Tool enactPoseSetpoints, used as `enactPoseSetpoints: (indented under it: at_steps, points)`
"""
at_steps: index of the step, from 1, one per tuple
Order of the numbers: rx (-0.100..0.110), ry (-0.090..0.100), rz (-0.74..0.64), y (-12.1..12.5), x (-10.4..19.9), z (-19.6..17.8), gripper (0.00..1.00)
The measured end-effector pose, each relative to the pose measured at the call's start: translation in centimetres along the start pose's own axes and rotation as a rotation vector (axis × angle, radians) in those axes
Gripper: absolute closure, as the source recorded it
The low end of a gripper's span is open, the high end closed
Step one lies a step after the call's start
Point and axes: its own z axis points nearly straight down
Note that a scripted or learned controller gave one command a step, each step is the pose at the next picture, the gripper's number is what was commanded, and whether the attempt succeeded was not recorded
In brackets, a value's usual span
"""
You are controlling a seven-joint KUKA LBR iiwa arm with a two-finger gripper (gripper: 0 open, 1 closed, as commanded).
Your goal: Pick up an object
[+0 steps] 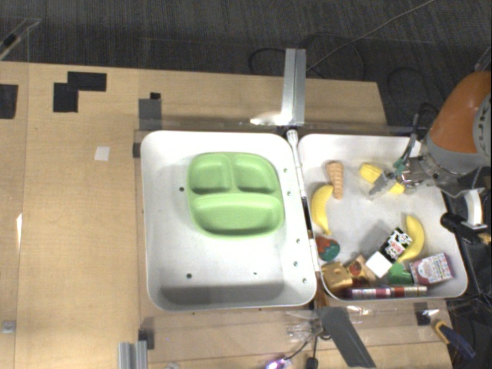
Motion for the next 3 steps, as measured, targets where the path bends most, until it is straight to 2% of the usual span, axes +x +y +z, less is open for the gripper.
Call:
enactPoseSetpoints:
  at_steps: [1, 2, 3]
  points:
    - [-0.007, 0.0, -0.003, 0.3, 0.1, -1.3, 1.0]
    - [-0.007, 0.0, -0.003, 0.3, 0.1, -1.3, 0.0]
    - [0.004, 0.002, 0.013, 6.3, 3.2, 0.2, 0.0]
